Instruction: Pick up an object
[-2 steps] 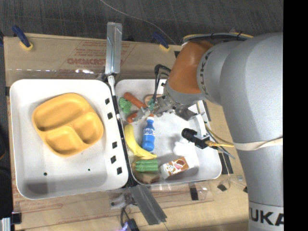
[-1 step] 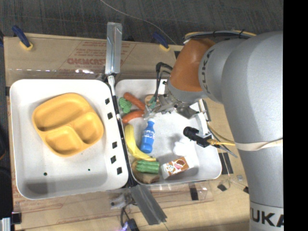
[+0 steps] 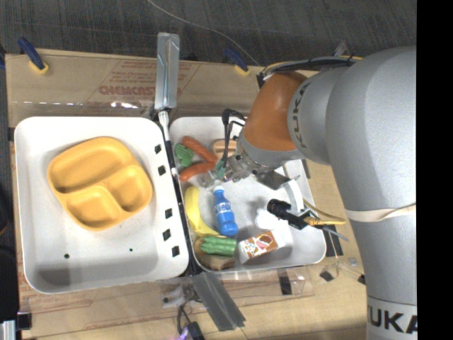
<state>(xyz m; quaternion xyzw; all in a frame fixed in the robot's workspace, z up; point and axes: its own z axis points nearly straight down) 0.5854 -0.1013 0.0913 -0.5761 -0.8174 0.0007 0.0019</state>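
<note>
Your gripper (image 3: 221, 171) hangs just beside the toy carrot (image 3: 196, 149) near the right bin's (image 3: 249, 202) back-left corner, a blue bottle (image 3: 224, 213) close by; you cannot tell its grip.

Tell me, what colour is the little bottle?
The bottle is blue with a white cap, clearest in the camera view.

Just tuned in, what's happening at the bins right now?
The grey arm is reaching into the right bin, with its tool down next to the orange carrots and just above the blue bottle. No object looks lifted yet. A banana and a small carton lie nearby. The left bin holds a yellow divided tray.
</note>
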